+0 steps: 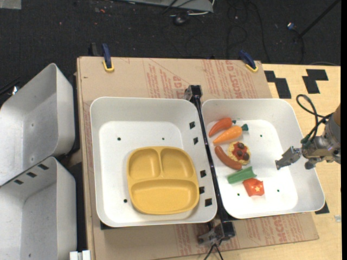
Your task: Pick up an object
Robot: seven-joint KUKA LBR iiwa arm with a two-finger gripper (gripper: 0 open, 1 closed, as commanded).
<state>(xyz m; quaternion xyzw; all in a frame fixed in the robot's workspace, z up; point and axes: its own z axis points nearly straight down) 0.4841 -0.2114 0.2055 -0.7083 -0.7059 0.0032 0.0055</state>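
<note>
Lying in the left half of the right bin [282,110], the toy foods form a tight cluster: a red chili [219,125] at the top, an orange carrot [227,135] just below it, a small tart with berries [239,151] touching a brown sausage [226,158], then a green pepper piece [241,175] and a red strawberry-like piece [253,187] at the bottom. None of them is lifted. The gripper [286,159] sits over the bin's right side, well apart from the cluster, with nothing between its fingers; whether they are spread or closed I cannot tell at this size.

To do the pick well, I would choose an outlying piece. The red piece or the green pepper piece looks easiest, since each has bare floor on its right, the side the arm comes from. The carrot and chili lie nearly touching, so a descent there risks catching 2 at once or pushing 1 aside.

The left bin [103,112] holds a yellow divided plate [161,180]. The bin's raised right wall [312,161] lies under the wrist, and a black cable [304,104] loops nearby.
</note>
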